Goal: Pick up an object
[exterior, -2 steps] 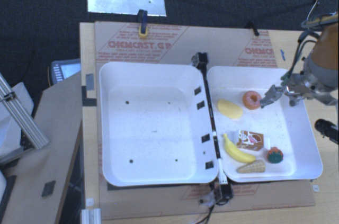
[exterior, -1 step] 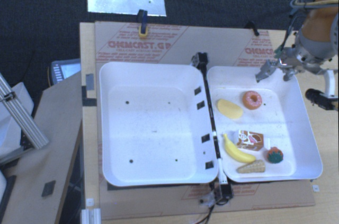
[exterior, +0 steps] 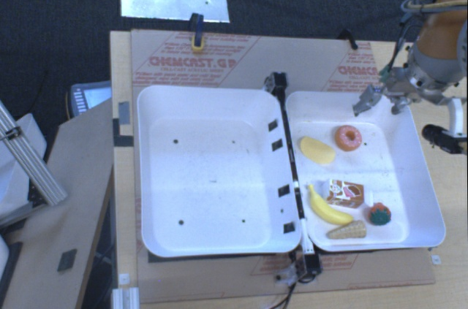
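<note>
- The left bin [exterior: 208,176] has nothing to pick, so all the work belongs in the right bin [exterior: 409,154], where 6 small items lie.
- Furthest left of them, the pale yellow lemon-shaped piece [exterior: 316,149] lies on its own near the divider; it is round and smooth, so I judge it likely to squirt out unless the grip straddles its short axis.
- The banana [exterior: 327,207] curves along the lower left of that bin, touching or nearly touching the small printed carton [exterior: 345,193]; closing on either could nudge the other.
- The tan wedge [exterior: 346,230] lies just below the banana's tip, close to the bin's front wall, which leaves little room for a finger on that side.
- The pink doughnut [exterior: 348,137] lies flat and well apart from its neighbours, and it is the item nearest the arm; I judge it the easiest target.
- The small red and green fruit [exterior: 379,213] sits just right of the carton.
- The hand [exterior: 379,99] hangs above the bin's rear right corner, pinching nothing, with the fingers looking spread apart.
- To do the step well: move left and forward over the doughnut, drop straight down, and span its full width before closing.
</note>
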`<state>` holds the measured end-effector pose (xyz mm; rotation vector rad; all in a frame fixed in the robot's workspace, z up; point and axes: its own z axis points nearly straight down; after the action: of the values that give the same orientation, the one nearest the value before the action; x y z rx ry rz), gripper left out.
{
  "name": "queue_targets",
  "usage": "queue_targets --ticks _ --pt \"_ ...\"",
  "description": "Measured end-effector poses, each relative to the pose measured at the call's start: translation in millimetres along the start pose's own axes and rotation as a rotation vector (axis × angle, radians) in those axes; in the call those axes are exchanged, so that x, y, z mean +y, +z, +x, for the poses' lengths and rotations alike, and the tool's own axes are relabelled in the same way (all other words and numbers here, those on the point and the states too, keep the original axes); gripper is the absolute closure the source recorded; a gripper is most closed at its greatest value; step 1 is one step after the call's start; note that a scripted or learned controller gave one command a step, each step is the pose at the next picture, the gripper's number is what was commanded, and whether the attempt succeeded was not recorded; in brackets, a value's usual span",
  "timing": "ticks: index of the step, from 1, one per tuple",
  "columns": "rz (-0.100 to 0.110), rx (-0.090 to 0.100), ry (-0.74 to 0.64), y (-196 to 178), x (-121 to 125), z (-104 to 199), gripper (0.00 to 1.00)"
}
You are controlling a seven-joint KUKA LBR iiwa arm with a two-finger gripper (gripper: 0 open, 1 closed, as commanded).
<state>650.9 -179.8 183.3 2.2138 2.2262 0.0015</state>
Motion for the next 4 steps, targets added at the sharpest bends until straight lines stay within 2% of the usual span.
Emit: queue_targets --ticks 4 --pt "0.0 0.0 0.0 -0.1 0.0 0.0 0.0"
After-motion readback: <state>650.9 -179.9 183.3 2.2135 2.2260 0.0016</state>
